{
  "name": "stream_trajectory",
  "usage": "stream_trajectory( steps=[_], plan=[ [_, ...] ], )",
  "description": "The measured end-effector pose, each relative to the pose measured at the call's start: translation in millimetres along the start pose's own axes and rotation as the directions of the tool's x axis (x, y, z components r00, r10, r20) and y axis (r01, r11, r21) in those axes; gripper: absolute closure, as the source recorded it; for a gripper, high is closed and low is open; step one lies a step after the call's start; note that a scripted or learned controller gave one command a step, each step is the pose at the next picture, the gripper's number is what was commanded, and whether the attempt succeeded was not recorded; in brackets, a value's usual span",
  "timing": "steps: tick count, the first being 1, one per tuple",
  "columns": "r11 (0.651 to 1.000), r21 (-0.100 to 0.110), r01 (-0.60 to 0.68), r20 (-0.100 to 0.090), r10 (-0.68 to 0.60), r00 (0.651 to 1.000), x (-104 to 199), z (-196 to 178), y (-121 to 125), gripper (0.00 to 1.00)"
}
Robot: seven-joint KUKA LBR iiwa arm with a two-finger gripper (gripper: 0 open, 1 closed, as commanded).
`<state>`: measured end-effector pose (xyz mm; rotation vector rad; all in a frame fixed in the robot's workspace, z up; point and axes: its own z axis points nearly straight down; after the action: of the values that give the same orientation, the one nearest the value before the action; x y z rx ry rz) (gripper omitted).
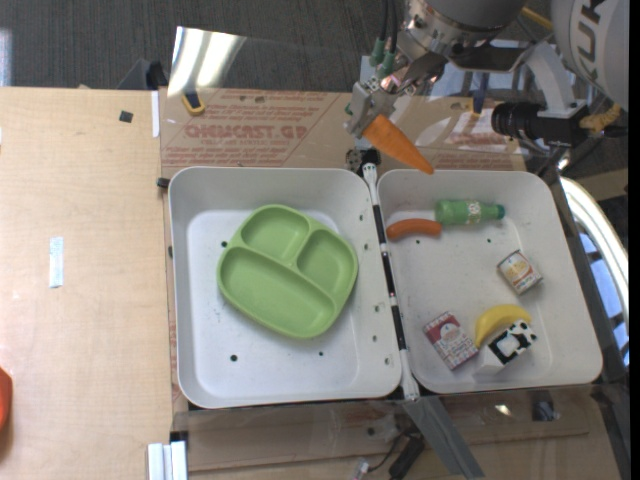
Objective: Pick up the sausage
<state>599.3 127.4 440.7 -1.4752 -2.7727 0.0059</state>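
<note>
Gripper (pixel 372 103) is up above the far edge of the bench, over the cardboard sheet (pixel 250 128) just behind the seam between the two bins. Fingers are pinched on the thick end of an orange carrot (pixel 397 144), which hangs tilted down toward the right bin (pixel 570 268), tip near that bin's far-left corner. Sausage (pixel 413 229) lies flat in the right bin, near its far-left corner, close to the left wall, well below the gripper and apart from the carrot tip. Green bottle (pixel 468 210) lies just beside it toward the far edge. Near edge of that bin: a small carton (pixel 450 340), banana (pixel 500 321), black-and-white toy (pixel 512 345); a small box (pixel 519 271) sits mid-right. Left bin (pixel 190 268) carries a green divided plate (pixel 288 270).
</note>
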Motion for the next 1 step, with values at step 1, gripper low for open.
stream_trajectory(
  steps=[1],
  plan=[
    [0.943, -0.004, 0.332, 0.003, -0.332, 0.943, -33.9, -0.1, 4.8, 1.00]
  ],
)
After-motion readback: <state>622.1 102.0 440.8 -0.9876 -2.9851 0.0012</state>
